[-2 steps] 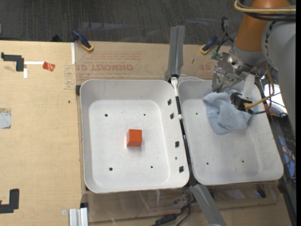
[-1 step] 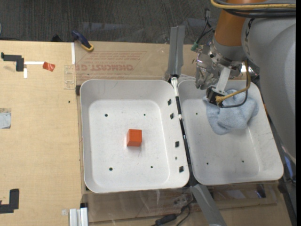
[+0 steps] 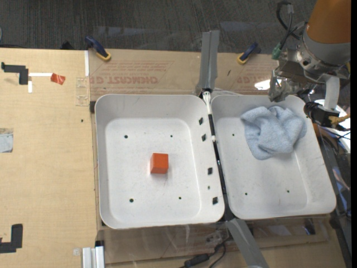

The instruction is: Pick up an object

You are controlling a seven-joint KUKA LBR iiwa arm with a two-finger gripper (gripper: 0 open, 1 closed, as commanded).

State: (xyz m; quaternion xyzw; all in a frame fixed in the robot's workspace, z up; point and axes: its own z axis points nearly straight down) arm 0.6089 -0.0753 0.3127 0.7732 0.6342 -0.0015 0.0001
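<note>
One cloth (image 3: pixel 273 129) just below gripper (image 3: pixel 277 92), right bin (image 3: pixel 312 200).

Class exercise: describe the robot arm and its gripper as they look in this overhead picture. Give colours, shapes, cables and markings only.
The arm has a broad orange band above a rounded grey wrist. Below it sits a metallic grey gripper of blocky, angular parts. A dark cable loops beside the wrist, ending near a small green fitting. No lettering can be made out.

My arm (image 3: pixel 329 15) reaches in from the upper right, its orange band showing above the grey wrist. The gripper (image 3: pixel 277 91) hangs low at its end, pointing down; I can't make out more of it.
</note>
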